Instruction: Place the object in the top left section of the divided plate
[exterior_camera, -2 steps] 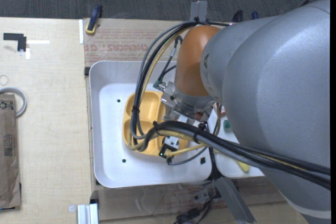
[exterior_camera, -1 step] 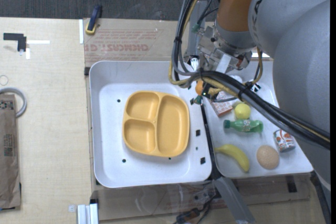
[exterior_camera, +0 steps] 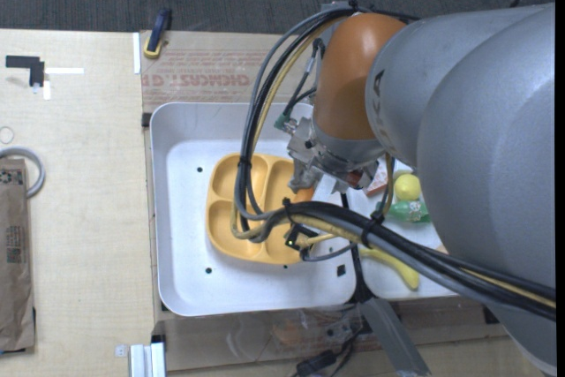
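The grey arm (exterior_camera: 468, 154), with its orange band (exterior_camera: 349, 75) and a bundle of black and yellow cables (exterior_camera: 291, 221), covers the gripper, so whether it is open, closed or holding anything cannot be told, and the object to be placed cannot be picked out. The yellow divided plate (exterior_camera: 231, 212) lies in the left white bin (exterior_camera: 172, 216), its right side hidden under the wrist and cables. To the right of the wrist, partly covered, lie a green-and-yellow item (exterior_camera: 407, 194), a reddish item (exterior_camera: 375, 179) and a yellow banana-like piece (exterior_camera: 399, 269).
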Available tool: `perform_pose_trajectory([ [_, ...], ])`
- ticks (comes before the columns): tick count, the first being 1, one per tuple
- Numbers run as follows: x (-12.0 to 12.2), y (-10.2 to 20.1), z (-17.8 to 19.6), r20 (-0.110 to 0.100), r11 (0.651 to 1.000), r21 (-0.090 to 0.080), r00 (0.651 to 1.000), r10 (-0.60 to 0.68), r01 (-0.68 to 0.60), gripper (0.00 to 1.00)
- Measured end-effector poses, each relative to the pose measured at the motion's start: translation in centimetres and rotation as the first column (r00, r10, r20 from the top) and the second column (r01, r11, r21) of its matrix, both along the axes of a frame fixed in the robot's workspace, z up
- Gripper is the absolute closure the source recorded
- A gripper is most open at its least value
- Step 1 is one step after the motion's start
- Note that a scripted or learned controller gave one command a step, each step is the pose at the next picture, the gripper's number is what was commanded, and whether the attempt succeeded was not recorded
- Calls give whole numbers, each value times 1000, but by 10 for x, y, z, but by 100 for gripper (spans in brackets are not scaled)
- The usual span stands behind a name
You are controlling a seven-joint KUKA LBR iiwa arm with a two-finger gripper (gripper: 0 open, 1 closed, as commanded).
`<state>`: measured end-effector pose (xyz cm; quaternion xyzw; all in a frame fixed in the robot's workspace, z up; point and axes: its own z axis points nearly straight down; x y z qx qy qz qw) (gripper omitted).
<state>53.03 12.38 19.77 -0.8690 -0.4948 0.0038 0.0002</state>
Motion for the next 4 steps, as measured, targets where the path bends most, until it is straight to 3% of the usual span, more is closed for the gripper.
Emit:
perform_pose_trajectory([
  [1,39,-2,243,2,1000,-1,1000,-4,4,100],
  [2,-35,54,40,2,996,-1,996,-91,91,100],
  [3,-52,23,203,3,994,-1,994,-107,107,100],
  [4,-53,71,125,2,980,-2,980,-199,199,100],
])
